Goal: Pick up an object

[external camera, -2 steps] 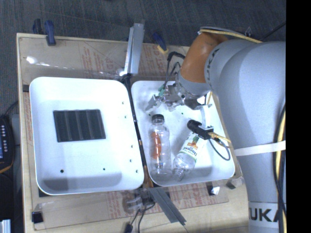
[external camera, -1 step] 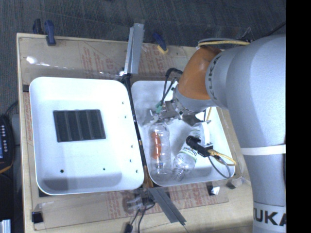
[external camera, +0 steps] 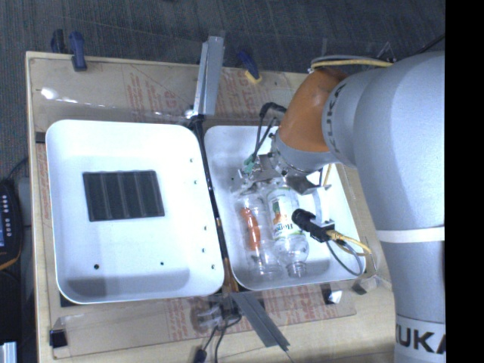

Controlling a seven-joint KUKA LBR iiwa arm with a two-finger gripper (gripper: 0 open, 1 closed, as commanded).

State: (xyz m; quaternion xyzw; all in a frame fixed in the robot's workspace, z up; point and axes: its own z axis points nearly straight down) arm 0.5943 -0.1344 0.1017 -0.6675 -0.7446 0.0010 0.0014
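**Over the right bin, reaching for a bottle**

Above the right bin (external camera: 227, 203) the arm (external camera: 355, 119) is hanging low, its gripper (external camera: 261, 171) sitting just beside the top ends of two clear bottles. You cannot tell from this slant how the pincer is set. The bottle with the orange insert (external camera: 252, 231) and the labelled bottle (external camera: 286, 229) are lying side by side, touching. Aim for one body only, closing across its width; clear round plastic is likely slipping easily. A dark ribbed block (external camera: 123, 195) is resting in the left bin (external camera: 68, 150).
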